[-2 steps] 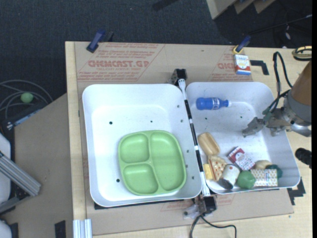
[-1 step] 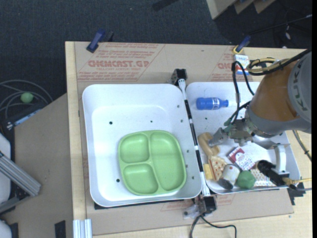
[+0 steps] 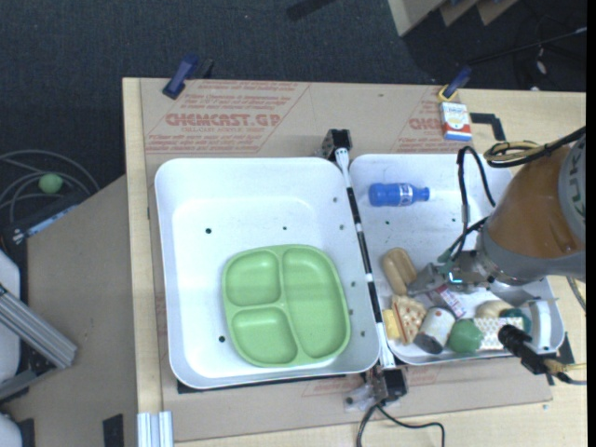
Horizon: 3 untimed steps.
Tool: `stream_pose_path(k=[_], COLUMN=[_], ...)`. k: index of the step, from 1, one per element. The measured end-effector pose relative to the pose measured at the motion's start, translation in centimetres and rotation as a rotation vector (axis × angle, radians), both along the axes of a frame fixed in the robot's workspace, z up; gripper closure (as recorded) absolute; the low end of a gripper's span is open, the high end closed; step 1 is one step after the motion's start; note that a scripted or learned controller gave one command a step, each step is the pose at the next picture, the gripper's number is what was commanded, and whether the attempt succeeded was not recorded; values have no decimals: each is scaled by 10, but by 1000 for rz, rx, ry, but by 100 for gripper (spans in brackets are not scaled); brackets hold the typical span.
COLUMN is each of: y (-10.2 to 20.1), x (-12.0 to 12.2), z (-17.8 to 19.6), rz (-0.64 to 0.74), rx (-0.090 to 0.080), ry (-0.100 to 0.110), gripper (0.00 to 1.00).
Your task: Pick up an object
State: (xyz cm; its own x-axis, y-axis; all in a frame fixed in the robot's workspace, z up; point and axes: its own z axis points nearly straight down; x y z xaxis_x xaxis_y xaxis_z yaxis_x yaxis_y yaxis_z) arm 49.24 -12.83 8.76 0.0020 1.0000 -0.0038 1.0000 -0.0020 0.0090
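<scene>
Right bin (image 3: 421, 169): holds the clutter of small things the arm works among, all crowded toward its near end except 1 bottle.
Blue bottle (image 3: 398, 194): lies on its side alone at the far end, blue body, pale cap end pointing right, well apart from the rest.
Tan piece (image 3: 399, 267): rounded, bread-coloured, lying just left of the gripper.
Yellow waffle-like piece (image 3: 403, 320): at the near left corner, beside a white-and-grey cylinder (image 3: 432, 330).
Green round thing (image 3: 463, 337): against the near wall, next to the cylinder.
Gripper (image 3: 438, 278): low over the pile, between the tan piece and the near clutter; whether it is released or clenched I cannot tell, and nothing shows plainly in its grasp.
Arm (image 3: 535, 217): orange and grey, covering the bin's right side.
Left bin (image 3: 200, 182): carries 1 green tray (image 3: 284, 303) with 3 compartments.
Writing: "CHEMCAST GP" in red on the cardboard (image 3: 228, 115) behind the bins.
</scene>
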Motion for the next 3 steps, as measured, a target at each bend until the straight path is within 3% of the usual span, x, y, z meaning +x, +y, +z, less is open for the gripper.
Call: stream_pose_path(k=[1,2,3], y=[-87,-82,-63], x=[0,86,44], z=[11,-3,-3], rz=[2,5,2], rx=[3,5,4], ry=[8,7,10], gripper=[0,0,0])
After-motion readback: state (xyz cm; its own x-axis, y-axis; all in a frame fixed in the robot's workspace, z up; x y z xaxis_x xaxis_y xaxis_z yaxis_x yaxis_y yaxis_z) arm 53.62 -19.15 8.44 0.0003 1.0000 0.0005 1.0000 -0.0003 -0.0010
